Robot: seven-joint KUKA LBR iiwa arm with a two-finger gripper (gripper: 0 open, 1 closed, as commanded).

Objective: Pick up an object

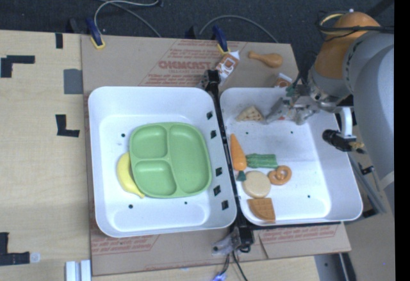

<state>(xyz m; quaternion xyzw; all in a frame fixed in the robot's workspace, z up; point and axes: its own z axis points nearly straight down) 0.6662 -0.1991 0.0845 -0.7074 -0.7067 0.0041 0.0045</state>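
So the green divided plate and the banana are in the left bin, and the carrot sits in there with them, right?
Not quite. The green divided plate and the banana beside it are in the left bin, but the carrot lies in the right bin, near its left wall, next to the other toy foods. The camera view shows this.

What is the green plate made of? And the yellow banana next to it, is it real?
The green plate looks like smooth matte plastic: even colour, moulded sections with rounded edges. The banana is probably a plastic toy, since its yellow is flat and spotless, though the view is too coarse to be sure.
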